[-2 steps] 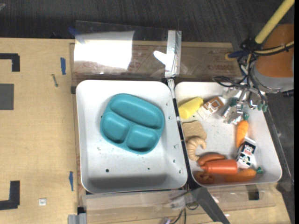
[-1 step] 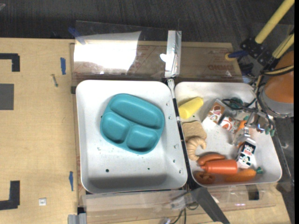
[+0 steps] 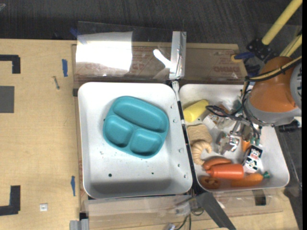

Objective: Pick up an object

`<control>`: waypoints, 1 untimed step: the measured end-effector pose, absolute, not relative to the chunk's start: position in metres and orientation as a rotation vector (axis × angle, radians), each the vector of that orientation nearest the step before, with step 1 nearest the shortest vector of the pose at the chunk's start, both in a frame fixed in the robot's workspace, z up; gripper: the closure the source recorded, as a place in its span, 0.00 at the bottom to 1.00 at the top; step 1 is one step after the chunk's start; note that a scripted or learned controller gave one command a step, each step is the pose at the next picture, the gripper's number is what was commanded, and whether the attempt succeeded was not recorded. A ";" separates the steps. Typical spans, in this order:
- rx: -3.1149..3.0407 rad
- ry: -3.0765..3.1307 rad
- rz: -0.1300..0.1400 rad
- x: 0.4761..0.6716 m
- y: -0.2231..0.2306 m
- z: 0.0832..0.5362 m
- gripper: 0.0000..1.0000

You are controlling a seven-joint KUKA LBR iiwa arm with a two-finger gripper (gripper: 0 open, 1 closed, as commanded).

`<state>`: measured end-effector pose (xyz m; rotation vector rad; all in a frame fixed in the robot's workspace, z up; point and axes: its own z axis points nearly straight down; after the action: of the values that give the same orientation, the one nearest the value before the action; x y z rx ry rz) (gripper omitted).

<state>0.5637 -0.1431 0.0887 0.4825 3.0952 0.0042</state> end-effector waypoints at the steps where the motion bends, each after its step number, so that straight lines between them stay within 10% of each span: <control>1: 0.481 3.084 0.000 0.567 -0.145 0.102 1.00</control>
<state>0.5671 -0.1448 0.1017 0.4808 3.0840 0.0000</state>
